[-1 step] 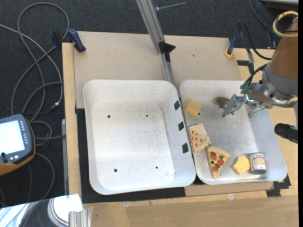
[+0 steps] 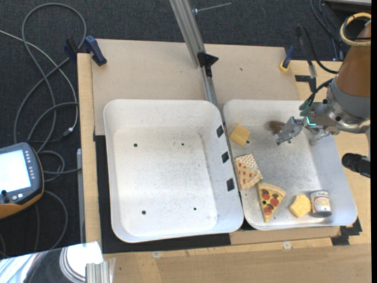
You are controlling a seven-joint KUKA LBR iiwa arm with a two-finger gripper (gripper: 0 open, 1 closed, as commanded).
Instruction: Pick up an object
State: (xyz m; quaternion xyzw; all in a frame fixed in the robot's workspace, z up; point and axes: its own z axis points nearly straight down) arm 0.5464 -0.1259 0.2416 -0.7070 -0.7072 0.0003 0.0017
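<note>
The arm comes in over the right bin, and its gripper hangs above the bin's upper middle, pointing toward the divide between the bins. Nothing shows between its tips; whether they are parted or closed I cannot tell. A small brown thing lies on the bin floor just beside the gripper, on its far side, too blurred to name. The other pieces sit in the same bin: a yellow cube near the bin's left wall, well left of the gripper; a waffle nearer than the cube, also by the left wall; a pizza slice just nearer than the waffle, close to the front rim; a cheese wedge right of the slice; and a small can touching or just beside the wedge, by the front right corner. The left bin adjoins the right bin's left wall.
</note>
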